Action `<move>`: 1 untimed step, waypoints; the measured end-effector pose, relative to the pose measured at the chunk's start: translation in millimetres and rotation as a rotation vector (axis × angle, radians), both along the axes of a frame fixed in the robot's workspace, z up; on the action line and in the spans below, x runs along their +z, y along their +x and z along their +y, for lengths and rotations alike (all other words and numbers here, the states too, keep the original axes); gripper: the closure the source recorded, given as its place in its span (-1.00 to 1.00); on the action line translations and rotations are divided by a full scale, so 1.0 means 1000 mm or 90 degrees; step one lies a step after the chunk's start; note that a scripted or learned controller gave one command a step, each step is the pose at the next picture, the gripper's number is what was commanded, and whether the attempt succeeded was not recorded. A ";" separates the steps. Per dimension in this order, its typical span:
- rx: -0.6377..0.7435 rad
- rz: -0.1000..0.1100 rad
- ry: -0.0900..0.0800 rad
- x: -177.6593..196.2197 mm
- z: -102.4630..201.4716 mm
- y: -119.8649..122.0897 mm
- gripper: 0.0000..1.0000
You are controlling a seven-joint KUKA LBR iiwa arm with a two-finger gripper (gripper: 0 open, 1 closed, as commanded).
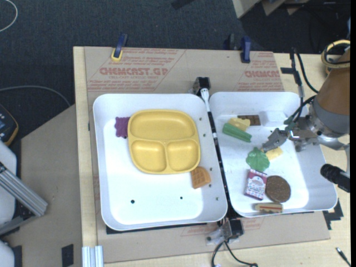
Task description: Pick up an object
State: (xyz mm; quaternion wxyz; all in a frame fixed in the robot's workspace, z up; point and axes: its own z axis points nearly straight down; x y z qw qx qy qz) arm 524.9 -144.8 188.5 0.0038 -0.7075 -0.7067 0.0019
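Now in approach: gripper (274,141) low in right bin (289,100), finger state unclear, just beside green toy (257,159). Nothing visibly held. Next move: settle over toy, close

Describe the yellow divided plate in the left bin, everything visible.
The yellow divided plate looks like matte plastic, a rounded rectangle with three compartments: one wide along the far side, two smaller on the near side. It lies flat and upright in the left bin, toward the far half. A purple object pokes out at its left edge; a tan waffle-like piece sits at its near right corner.
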 end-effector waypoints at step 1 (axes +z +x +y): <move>0.001 -0.001 0.000 -0.047 0.008 -0.005 -1.00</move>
